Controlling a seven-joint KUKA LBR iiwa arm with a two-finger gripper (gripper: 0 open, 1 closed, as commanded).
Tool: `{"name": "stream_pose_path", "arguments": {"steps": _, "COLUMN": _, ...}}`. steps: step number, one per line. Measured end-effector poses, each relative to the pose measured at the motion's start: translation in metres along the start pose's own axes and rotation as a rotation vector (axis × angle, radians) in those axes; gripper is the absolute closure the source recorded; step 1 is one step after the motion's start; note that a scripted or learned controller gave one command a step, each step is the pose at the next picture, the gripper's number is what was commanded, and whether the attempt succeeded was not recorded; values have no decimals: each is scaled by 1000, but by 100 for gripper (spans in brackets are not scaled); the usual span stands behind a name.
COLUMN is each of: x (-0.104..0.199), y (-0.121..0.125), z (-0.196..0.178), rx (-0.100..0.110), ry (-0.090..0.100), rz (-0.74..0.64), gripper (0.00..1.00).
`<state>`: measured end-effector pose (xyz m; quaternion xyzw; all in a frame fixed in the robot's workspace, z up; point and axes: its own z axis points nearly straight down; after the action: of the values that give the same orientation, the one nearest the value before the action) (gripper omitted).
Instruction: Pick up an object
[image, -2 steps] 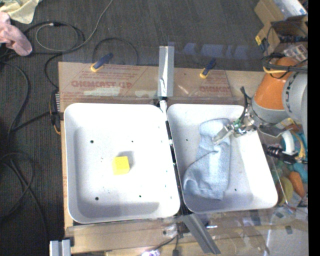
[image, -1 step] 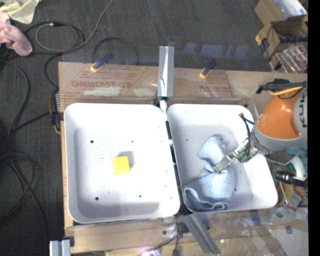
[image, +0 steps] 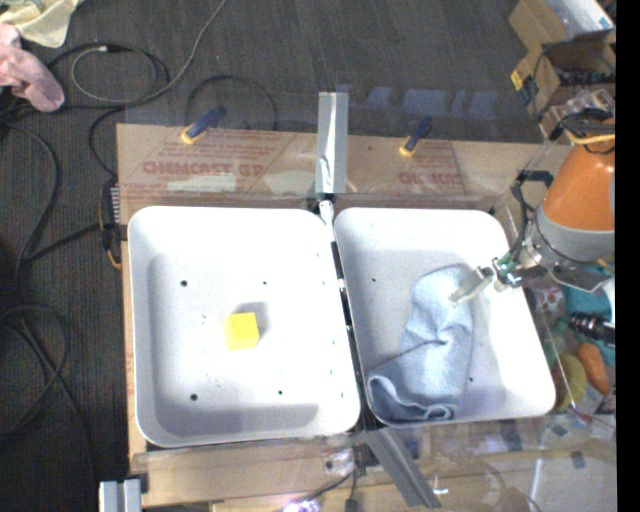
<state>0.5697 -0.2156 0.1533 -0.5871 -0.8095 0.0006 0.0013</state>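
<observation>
Lying crumpled, pale blue cloth (image: 435, 345)

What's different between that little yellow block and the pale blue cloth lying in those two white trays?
The small yellow block is compact and boxy; the pale blue cloth is far larger, limp and crumpled. The block sits alone near the middle of the left white bin; the cloth sprawls across the right white bin, reaching its near edge. The gripper is at the cloth, well away from the block. Both rest on bin floors.

The arm (image: 578, 205) reaches in from the right, wrist angled down-left.
</observation>
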Motion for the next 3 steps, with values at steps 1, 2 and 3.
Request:
{"name": "stream_pose_path", "arguments": {"steps": 1, "x": 39, "y": -25, "z": -70, "rx": 1, "ry": 0, "rz": 53, "gripper": 0}}
{"name": "stream_pose_path", "arguments": {"steps": 2, "x": 32, "y": -39, "z": -84, "rx": -1, "ry": -1, "rz": 32, "gripper": 0}}
{"name": "stream_pose_path", "arguments": {"steps": 3, "x": 25, "y": -46, "z": -73, "rx": 0, "ry": 0, "rz": 50, "gripper": 0}}
